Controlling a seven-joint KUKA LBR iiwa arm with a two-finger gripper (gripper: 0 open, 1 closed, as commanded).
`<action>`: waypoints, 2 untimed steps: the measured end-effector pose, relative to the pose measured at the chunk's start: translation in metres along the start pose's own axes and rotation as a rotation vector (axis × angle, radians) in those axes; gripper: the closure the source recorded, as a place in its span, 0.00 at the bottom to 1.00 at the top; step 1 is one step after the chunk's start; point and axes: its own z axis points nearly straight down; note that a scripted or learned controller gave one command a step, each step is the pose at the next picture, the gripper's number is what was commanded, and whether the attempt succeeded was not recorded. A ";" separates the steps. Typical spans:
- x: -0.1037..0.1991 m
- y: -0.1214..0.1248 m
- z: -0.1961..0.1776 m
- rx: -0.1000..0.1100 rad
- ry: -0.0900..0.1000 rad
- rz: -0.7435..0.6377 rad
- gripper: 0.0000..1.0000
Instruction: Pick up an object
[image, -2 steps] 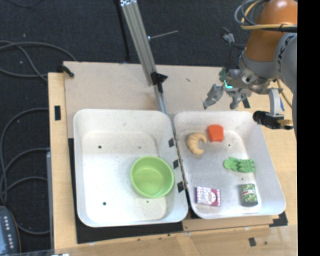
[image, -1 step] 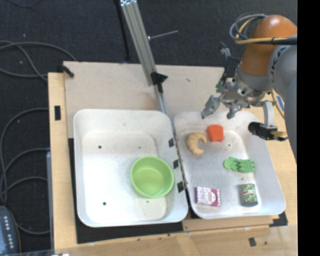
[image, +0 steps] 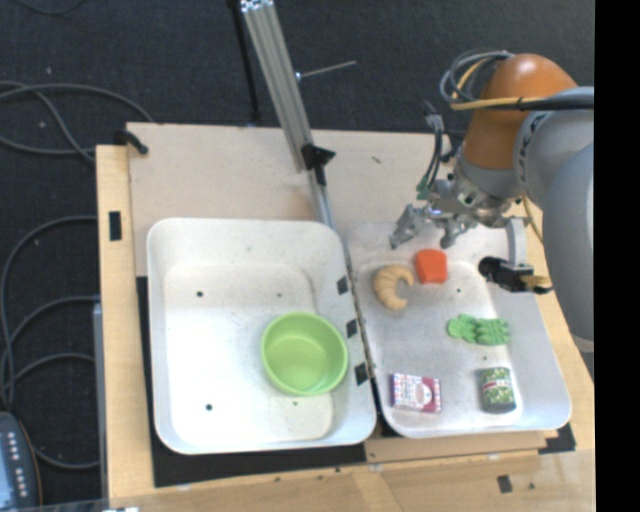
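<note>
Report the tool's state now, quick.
Tool: open, fingers spread, holding nothing, poised just above the orange block in the right bin.

So the floor (image: 120, 60) is dark, almost black carpet-looking stuff, running up behind and to the left of the pincer (image: 430, 228). Thin grey cables (image: 50, 100) snake across it way off to the pincer's left, looping down along that side. The bench (image: 220, 170) is a pale tan board with lighter wood edging, stretching left of and below the pincer. A slanted metal pole (image: 285, 85) rises from the bench just to the pincer's left, going up toward the top. Some dark device (image: 15, 465) sits far down in the bottom-left corner. Light's even and flat, no harsh shadows.
</note>
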 end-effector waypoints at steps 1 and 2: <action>-0.008 0.002 0.052 -0.012 -0.004 0.001 0.00; -0.009 0.003 0.040 -0.016 -0.005 0.000 1.00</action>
